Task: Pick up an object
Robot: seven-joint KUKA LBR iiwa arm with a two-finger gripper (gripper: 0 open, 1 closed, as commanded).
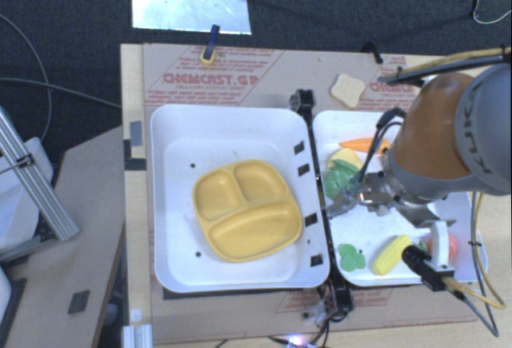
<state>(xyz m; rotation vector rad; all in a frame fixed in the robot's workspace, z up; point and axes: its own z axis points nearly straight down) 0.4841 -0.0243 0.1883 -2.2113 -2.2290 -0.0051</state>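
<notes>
The gripper [340, 202] sits low over the left part of the right bin [376, 274], its metal tip pointing toward the black divider [318, 178] between the 2 bins. Whether its fingers are apart or together cannot be told from this angle; the wrist hides most of them, and nothing can be seen held between them. The arm [448, 138], with its orange band, covers much of that bin from the right.

Just beside the tip, and perhaps touching it, lies a green leafy toy [339, 177], with a pale yellow piece [346, 156] next to it and an orange carrot [360, 144] a little farther toward the back wall. Nearer the front wall are a small green piece [351, 258], a yellow corn cob [390, 253] and, partly hidden by the arm, a red and white item [445, 245].

The left bin [172, 178] holds a yellow divided tray [246, 209], which lies flat, well apart from the gripper. Outside the bins, a slice of toy bread [348, 90] rests on the bench [232, 74].

As a judgement: the pick is not done. Every object seems to rest on a bin floor, none lifted. The gripper looks placed for a try at the green leafy toy, so closing, gripping and raising are all left.
</notes>
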